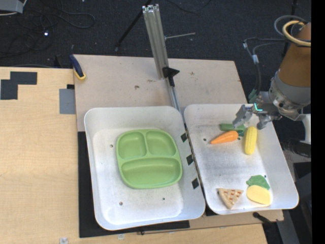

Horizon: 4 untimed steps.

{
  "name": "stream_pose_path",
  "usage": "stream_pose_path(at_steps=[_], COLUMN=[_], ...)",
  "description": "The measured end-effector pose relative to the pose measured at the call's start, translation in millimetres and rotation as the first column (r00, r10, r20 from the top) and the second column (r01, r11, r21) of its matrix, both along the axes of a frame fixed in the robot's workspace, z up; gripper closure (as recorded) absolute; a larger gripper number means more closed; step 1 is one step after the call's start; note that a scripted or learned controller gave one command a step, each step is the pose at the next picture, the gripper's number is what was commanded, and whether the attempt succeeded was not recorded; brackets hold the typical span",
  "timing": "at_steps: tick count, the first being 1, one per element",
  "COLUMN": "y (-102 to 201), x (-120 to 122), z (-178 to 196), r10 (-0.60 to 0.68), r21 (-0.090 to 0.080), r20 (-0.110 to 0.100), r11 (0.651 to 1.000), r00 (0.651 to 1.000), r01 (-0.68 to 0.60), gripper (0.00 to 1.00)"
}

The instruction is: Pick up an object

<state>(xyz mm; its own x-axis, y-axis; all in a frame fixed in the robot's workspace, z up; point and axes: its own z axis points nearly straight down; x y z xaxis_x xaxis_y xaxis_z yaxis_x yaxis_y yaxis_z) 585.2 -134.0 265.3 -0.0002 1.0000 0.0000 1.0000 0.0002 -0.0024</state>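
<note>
My gripper (pixel 253 117) hangs open, nothing between its fingers, at the right bin's (pixel 284 197) far edge. The carrot (pixel 225 138) lies just near-left of it, long axis left-right; corn (pixel 250 140) directly nearward.

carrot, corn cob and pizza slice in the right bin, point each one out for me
carrot (pixel 225 138), camera view, middle of the orange body
corn cob (pixel 250 141), camera view, middle of the yellow cob
pizza slice (pixel 229 196), camera view, centre of the wedge
</note>
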Motion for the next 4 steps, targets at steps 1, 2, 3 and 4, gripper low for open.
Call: stream_pose_path(at_steps=[1,2,3,4], y=[0,6,-3,-5], x=[0,-7,-13,-19], z=[1,-60,-114,-159], r10=[0.000,0.000,-0.001,-0.001], r21=[0.000,0.002,0.001,0.002], r20=[0.001,-0.007,-0.006,-0.005], r11=[1.000,1.000,1.000,1.000], r00=[1.000,1.000,1.000,1.000], r01=[0.000,0.000,0.001,0.001], gripper=[0.00,0.00,0.00,0.00])
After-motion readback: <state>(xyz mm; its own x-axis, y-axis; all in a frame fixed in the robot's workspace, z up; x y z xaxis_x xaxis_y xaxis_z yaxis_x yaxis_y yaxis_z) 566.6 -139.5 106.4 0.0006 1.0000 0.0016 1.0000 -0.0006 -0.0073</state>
